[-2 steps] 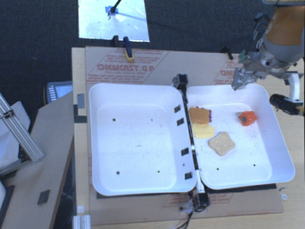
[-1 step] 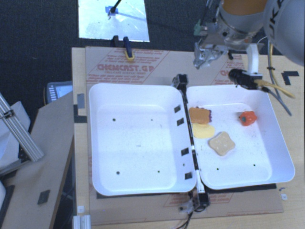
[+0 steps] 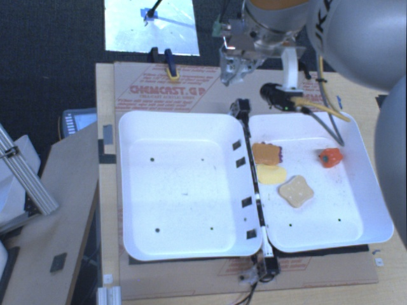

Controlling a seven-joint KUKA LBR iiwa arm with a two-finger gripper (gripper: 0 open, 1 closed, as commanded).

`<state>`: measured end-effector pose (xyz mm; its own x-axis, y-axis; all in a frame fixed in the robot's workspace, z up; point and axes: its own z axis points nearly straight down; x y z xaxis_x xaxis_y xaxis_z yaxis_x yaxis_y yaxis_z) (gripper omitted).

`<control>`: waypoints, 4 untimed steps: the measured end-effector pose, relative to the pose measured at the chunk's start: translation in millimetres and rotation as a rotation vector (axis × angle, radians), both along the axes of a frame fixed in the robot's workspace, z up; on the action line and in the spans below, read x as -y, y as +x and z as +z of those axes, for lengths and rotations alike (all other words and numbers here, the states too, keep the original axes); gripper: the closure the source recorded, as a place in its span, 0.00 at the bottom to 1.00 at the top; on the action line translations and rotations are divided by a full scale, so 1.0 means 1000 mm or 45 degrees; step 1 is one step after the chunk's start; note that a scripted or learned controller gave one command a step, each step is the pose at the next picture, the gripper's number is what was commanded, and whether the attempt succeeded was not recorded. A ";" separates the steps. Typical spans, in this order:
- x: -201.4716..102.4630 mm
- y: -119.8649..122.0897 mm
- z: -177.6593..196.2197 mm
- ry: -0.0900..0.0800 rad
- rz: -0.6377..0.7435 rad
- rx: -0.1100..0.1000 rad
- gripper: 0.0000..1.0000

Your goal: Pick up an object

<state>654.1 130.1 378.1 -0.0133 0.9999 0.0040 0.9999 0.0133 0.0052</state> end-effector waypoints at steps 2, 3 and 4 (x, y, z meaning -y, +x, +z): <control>-0.109 -0.036 0.156 0.000 0.002 -0.004 1.00; -0.102 -0.035 0.157 -0.004 -0.011 -0.004 0.00; -0.102 -0.035 0.169 -0.002 -0.006 0.000 1.00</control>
